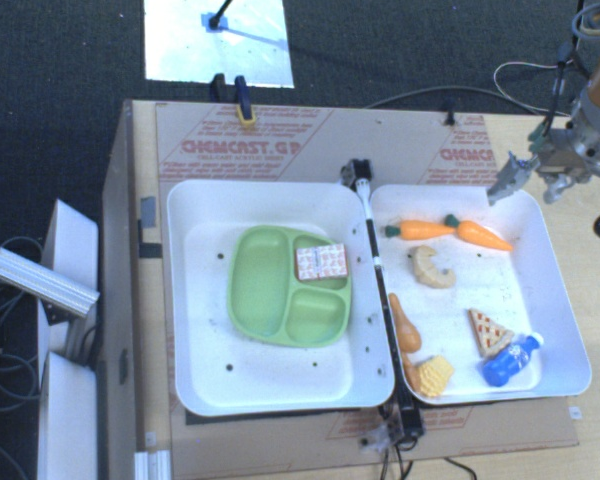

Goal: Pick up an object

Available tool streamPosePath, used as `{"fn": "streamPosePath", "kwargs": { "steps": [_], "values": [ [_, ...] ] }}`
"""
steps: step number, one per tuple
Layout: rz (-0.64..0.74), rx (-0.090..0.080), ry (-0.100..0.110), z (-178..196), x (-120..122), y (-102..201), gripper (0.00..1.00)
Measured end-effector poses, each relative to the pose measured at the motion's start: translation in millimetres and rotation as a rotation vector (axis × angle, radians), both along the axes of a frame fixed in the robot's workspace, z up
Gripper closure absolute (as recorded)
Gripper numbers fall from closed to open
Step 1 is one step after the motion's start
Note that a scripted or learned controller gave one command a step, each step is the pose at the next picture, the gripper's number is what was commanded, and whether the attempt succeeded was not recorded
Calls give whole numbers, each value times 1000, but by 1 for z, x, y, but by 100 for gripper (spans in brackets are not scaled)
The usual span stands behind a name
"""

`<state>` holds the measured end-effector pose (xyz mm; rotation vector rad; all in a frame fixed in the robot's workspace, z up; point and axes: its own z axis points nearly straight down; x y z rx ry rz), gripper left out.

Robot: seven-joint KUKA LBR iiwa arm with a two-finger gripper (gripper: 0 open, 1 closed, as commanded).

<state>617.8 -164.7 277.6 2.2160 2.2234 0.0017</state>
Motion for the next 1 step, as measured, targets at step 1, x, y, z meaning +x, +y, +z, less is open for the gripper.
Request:
{"fn": "streamPosePath", "kwargs": {
  "steps": [1],
  "values": [
    [-2,-1,1,-35,7,-19,0]
  ]
}}
